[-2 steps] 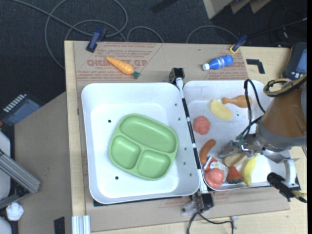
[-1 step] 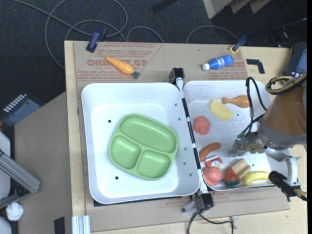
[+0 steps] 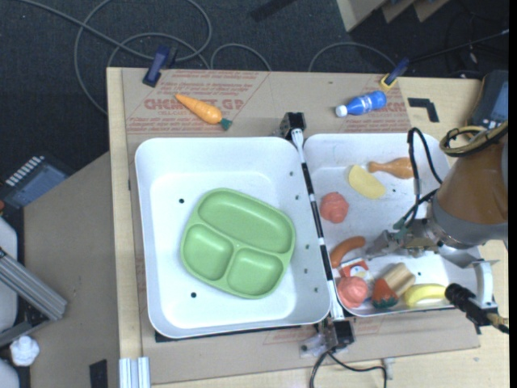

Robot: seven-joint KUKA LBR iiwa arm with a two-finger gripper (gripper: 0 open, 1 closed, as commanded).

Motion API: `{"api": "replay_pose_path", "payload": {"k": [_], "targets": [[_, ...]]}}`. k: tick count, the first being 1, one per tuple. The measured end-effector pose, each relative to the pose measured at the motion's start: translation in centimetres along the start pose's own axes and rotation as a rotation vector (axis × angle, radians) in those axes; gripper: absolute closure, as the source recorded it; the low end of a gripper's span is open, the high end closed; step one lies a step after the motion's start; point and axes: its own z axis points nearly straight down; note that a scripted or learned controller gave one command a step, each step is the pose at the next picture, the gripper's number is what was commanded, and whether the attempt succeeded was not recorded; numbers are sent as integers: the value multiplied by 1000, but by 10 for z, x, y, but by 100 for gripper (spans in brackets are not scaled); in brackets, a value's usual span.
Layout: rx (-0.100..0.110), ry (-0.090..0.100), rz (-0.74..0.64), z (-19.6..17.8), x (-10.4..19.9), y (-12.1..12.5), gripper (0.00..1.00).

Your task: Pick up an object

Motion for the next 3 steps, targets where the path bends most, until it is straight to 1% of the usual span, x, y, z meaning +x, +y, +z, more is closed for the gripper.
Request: {"api": "replay_pose_path", "payload": {"k": [1,2,3], "targets": [[-1,-1,-2,9,-36,103,0],[1,0,0,-7,-39,24,0],[-2,0,-3,9,-19,110,0]]}}
